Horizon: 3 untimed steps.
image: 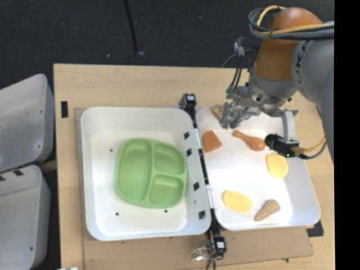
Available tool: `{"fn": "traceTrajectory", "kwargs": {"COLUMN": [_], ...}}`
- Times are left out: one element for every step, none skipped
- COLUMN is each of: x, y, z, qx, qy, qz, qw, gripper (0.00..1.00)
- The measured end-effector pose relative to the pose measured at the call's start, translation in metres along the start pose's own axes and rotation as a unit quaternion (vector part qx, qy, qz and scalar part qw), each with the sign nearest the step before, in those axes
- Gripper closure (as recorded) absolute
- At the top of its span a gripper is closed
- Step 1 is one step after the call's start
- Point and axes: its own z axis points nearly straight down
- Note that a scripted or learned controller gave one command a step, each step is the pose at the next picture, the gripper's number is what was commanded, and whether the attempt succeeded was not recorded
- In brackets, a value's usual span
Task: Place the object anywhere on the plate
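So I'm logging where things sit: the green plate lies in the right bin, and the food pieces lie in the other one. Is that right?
Not quite. The camera view shows the green plate in the left bin; the food pieces, such as the drumstick, lie in the other one, the right bin.

No readable text anywhere on the bench

No letters, numbers, brand marks or signs could be made out on the green compartmented plastic plate [151, 172], on the two shallow white bins [95, 207], or on the grey arm with its orange band [287, 44]; the small dark tags along the bin edges [187, 100] were too small and blurred to read
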Motion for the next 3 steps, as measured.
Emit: {"fn": "traceTrajectory", "kwargs": {"x": [0.058,0.116,0.172], "y": [-0.011,-0.006,-0.009], "z": [0.002,-0.008,0.003], "qx": [0.0,-0.001,0.001], "qy": [0.0,0.001,0.0], "qz": [0.0,-0.001,-0.001], "qw": [1.0,1.0,1.0], "gripper": [1.0,1.0,1.0]}}
